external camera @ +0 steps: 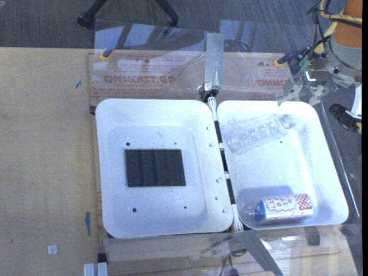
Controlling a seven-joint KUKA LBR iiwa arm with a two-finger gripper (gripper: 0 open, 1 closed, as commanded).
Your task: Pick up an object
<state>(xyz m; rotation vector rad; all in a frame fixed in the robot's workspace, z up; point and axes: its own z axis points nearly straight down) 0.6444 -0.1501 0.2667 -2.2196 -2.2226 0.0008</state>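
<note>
Red-white can (284, 206) lies low in right bin (330, 154), clear bottle (259, 133) above it; claw (303, 88) hovers at bin's top rim, state unclear.

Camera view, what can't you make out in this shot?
- Hand: small and cluttered at the right bin's far corner; open or shut is unclear.
- Arm: cut off by the top right edge.
- Clear plastic bottle: see-through, contents unreadable.
- Red-and-white tube: label print too small.
- Dark ridged block: material unclear.
</note>
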